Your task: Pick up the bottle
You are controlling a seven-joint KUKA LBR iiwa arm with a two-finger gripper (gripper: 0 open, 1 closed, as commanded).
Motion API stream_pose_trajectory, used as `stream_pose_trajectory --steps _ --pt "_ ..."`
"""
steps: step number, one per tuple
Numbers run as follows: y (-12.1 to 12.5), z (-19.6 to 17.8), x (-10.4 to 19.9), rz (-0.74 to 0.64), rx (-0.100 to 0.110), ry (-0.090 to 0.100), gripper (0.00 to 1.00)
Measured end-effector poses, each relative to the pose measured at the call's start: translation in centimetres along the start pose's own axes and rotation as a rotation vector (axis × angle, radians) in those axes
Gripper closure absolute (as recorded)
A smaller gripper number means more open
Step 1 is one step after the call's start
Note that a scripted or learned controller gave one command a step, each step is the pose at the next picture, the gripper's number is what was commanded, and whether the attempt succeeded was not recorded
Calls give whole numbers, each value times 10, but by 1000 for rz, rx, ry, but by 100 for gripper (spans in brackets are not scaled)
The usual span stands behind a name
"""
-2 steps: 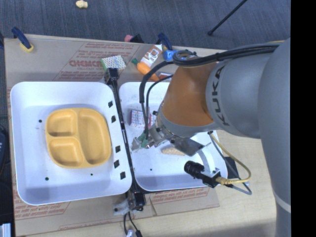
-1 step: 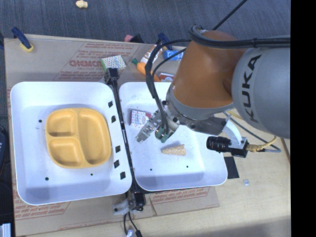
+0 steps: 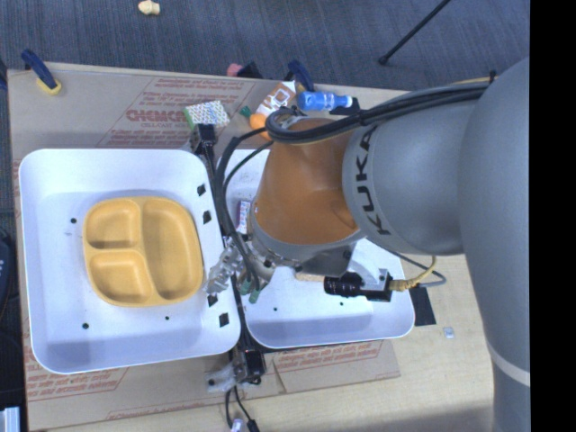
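Left bin (image 3: 36, 241): holds a yellow divided plate (image 3: 142, 248), lying flat at centre.

Gripper (image 3: 232, 275): low at the bins' shared wall, at the plate's 3 o'clock; whether its jaws are spread or pressed together cannot be told.

Right bin (image 3: 378, 318): largely covered by the arm (image 3: 360, 183).

Bottle (image 3: 319, 102): judged to be the blue-capped item at the arm's 12 o'clock, beyond the bins' far edge.

Handling note: approach from above, jaws across the bottle's narrow width, clear of neighbouring clutter.
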State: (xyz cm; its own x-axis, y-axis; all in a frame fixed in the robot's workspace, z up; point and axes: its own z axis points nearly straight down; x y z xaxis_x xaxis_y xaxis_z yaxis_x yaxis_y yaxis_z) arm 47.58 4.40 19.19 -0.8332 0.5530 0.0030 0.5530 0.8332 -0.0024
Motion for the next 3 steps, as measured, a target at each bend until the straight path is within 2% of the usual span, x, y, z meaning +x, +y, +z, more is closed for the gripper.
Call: stream_pose_trajectory --steps 1,2,3 --pt "-72 -160 -65 -287 -2 -7 100" --pt "-45 1 -63 -371 0 0 100" --pt "-39 0 -30 -448 0 0 100"
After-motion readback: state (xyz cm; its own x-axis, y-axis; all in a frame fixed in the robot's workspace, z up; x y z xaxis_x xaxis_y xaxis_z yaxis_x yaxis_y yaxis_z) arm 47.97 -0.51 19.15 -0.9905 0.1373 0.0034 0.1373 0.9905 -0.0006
